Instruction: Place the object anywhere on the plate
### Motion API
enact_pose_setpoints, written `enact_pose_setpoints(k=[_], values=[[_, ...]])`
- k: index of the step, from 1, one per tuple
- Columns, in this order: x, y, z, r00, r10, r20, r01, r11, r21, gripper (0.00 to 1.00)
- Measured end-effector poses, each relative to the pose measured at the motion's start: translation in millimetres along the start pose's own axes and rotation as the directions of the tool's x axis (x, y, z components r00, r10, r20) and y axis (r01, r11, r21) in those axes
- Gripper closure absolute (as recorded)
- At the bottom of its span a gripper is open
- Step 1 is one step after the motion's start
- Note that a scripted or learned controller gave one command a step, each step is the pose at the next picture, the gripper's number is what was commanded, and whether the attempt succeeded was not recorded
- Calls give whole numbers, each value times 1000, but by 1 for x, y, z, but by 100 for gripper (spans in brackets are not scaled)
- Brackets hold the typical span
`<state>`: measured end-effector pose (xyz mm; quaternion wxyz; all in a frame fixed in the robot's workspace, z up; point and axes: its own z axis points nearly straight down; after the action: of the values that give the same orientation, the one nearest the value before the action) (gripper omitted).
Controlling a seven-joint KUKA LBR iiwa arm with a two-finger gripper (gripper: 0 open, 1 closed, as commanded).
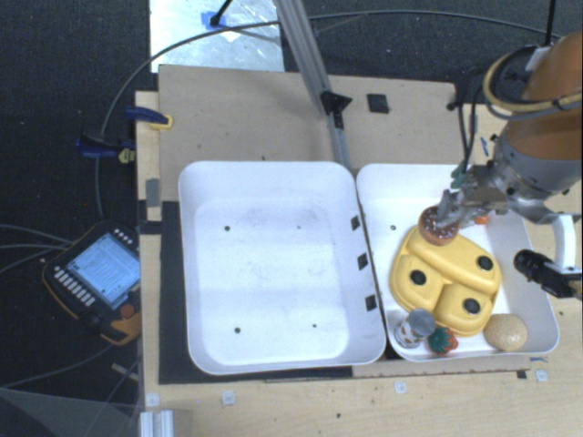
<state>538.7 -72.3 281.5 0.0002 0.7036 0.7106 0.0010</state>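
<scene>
Crowding plate: donut, egg, small toys | tool grip: cannot tell

Grey arm with an orange band, black cables looping beside its wrist.

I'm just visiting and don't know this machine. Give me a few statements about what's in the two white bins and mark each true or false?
1. The yellow plate lies in the right bin. True.
2. The gripper hangs over the left bin. False: it is over the right bin, at the plate's upper end.
3. A brown round object sits at the plate's upper end, just under the gripper. True.
4. The tan ball rests on top of the plate. False: it lies beside the plate, in the bin's lower right corner.
5. The small grey and green things are in the left bin. False: they lie in the right bin, below the plate.
</scene>
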Motion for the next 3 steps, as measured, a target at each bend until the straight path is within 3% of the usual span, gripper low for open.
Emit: enact_pose_setpoints(k=[1,3], values=[[48,-7,25,1000,0,-1,0,1000,1,100],[139,-27,35,1000,0,-1,0,1000,1,100]])
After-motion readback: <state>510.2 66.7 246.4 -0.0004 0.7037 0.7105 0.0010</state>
